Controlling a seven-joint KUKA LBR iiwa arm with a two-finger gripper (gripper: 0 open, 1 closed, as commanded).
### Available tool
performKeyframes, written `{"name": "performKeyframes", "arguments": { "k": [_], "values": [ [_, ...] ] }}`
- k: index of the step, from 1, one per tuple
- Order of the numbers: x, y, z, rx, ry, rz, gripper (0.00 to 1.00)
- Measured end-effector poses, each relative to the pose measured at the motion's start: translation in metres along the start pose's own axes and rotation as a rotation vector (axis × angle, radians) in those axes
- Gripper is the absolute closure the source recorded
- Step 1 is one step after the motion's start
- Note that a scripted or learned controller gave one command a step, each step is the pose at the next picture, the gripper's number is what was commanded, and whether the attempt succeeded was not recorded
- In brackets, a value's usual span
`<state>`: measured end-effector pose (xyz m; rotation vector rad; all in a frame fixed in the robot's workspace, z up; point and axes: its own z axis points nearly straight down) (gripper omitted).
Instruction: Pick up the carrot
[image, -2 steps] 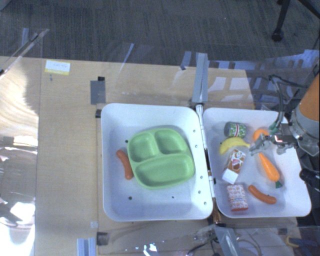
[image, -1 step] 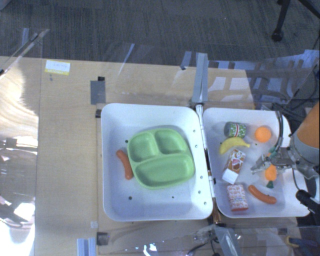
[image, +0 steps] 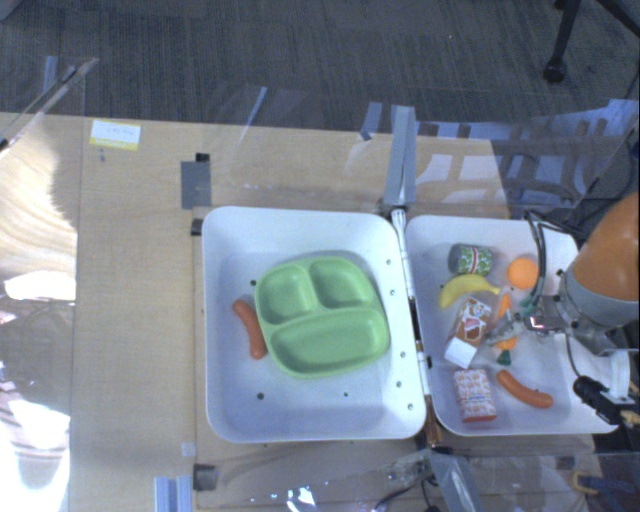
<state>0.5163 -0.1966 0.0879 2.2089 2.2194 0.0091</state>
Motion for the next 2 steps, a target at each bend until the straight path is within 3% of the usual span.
{"name": "performKeyframes", "arguments": {
  "k": [1, 2],
  "values": [
    [0.000, 0.003, -0.012, -0.008, -0.003, -0.002, 1.00],
    [0.062, -0.002, -0.101, 0.004, 0.002, 0.027, 1.00]
  ]
}}
